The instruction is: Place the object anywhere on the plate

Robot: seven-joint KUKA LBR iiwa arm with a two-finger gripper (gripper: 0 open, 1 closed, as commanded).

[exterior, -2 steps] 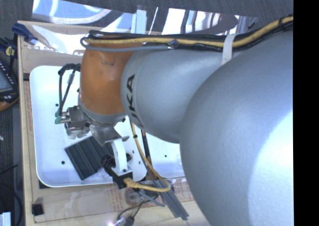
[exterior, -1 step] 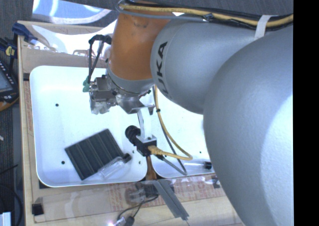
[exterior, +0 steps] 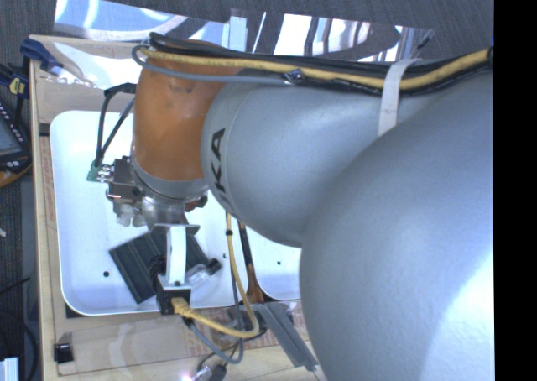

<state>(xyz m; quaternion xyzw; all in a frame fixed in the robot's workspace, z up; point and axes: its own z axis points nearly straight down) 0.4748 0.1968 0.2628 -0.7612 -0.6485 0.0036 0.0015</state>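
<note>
A dark flat slab [exterior: 132, 263] lies in the left bin [exterior: 71, 203], toward its near edge and turned at a slant to the bin's walls. It is the 1 loose thing I can make out, and I cannot tell whether it is the object or the plate. To lift, it looks stiff, thin and light, probably smooth on top. A pinch across 2 opposite edges near the middle seems safer than any try at the face, and a corner hold would likely let it swing. The arm [exterior: 352, 203] reaches across from the right, its orange band [exterior: 168, 127] upright over the bin. The end effector [exterior: 155, 216] points down just above the slab's far side. Whether it is open or closed I cannot tell, as the wrist hides it.
</note>
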